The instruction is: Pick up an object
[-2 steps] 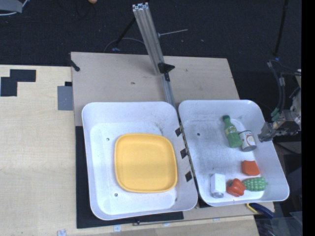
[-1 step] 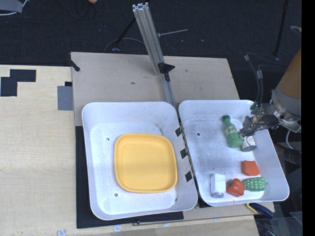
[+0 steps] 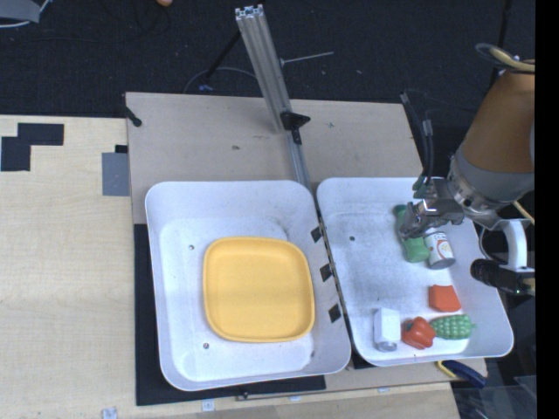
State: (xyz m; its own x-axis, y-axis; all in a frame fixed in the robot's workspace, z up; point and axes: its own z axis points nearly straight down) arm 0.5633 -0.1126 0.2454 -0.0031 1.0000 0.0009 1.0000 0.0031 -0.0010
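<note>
At the right of the frame the gripper (image 3: 417,219) hangs low over the right bin (image 3: 367,260), its tip right at a green object (image 3: 413,244). Whether it is released or clenched cannot be told; the metal parts blur together there, and the green object's upper end is hidden behind them. Just beside it lies a small can (image 3: 440,250), long axis running up-down in the frame. Lower right in the bin sit an orange block (image 3: 445,298), a green knobbly piece (image 3: 452,326), a red piece (image 3: 418,333) and a white object (image 3: 385,329). A yellow plate (image 3: 258,289) lies in the left bin (image 3: 175,225).
</note>
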